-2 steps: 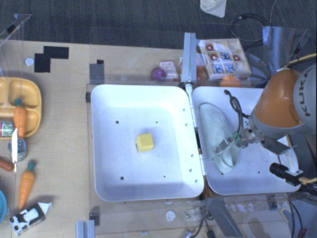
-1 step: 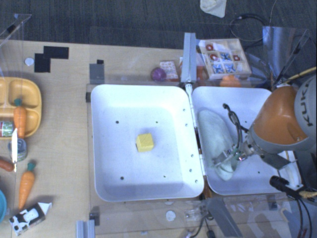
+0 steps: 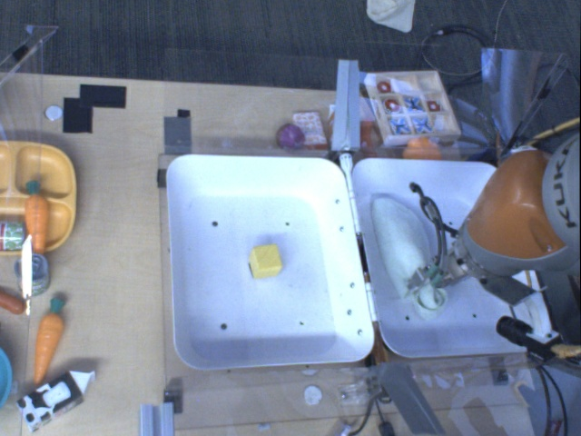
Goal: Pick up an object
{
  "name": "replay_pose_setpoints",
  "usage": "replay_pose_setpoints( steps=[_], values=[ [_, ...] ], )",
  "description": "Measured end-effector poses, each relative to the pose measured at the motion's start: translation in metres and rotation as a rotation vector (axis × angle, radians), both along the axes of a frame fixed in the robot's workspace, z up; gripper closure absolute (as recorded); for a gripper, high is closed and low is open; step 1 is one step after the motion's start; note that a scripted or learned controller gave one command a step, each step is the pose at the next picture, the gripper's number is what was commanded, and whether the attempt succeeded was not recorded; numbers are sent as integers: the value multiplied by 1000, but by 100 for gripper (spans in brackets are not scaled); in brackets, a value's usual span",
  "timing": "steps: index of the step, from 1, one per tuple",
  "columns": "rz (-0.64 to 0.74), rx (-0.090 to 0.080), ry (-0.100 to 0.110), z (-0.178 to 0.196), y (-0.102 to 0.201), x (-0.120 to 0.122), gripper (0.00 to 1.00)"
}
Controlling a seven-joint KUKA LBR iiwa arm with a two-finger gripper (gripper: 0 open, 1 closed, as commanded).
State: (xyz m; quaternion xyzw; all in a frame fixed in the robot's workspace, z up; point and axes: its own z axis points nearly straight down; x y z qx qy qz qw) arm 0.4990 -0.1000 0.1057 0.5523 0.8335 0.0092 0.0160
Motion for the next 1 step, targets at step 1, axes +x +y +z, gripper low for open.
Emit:
replay_pose_setpoints(
  steps=[1],
  values=[
    [0,0,0,0,0,0,0]
  ],
)
